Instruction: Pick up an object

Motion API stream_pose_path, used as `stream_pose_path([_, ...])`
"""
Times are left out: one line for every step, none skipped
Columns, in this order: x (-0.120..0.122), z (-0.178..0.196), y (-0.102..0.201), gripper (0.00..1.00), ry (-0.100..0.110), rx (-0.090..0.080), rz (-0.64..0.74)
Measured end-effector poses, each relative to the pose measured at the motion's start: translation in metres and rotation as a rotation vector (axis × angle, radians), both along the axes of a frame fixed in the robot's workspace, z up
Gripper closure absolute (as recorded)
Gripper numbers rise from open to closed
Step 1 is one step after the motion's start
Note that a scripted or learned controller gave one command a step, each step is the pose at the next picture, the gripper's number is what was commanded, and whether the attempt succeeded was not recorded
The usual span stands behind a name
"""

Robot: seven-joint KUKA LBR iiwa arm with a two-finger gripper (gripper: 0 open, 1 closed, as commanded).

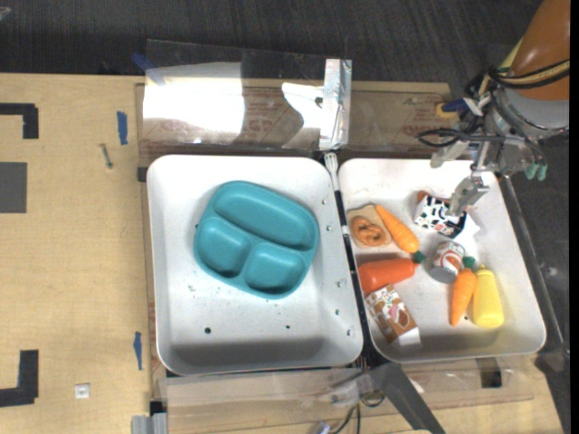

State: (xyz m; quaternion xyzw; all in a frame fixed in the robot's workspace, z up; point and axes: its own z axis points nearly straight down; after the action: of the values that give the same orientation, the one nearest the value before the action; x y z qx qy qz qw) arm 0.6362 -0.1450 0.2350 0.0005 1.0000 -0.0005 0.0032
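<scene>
The right bin point(525, 328) holds several toy foods. A black-and-white patterned item point(432, 213) lies near its back. In front of it are a slim orange carrot point(398, 229), a fat orange carrot point(387, 272) and a small carrot point(462, 295) next to a yellow piece point(488, 298). A brown pretzel-print piece point(366, 227), a small round grey-and-red item point(446, 260) and a printed packet point(393, 316) are there too. My gripper point(467, 193) hangs over the back right part of this bin, just right of the patterned item and above it, with nothing seen held.
The left bin point(172, 333) carries a teal divided plate point(256, 236). A clear plastic sheet with a taped upright strip point(333, 107) stands behind the bins. The arm's body and cables point(507, 125) crowd the back right corner. Tan bench surface lies to the left.
</scene>
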Motion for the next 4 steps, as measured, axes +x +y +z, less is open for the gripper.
stream_pose_path([-0.059,-0.114,-0.045,0.0,-0.015,-0.007,0.01])
stream_pose_path([-0.085,-0.146,-0.021,0.0,-0.005,0.001,-0.173])
stream_pose_path([-0.093,-0.145,0.036,0.0,-0.008,0.0,-0.27])
stream_pose_path([-0.037,-0.082,-0.039,0.0,-0.005,0.001,-0.428])
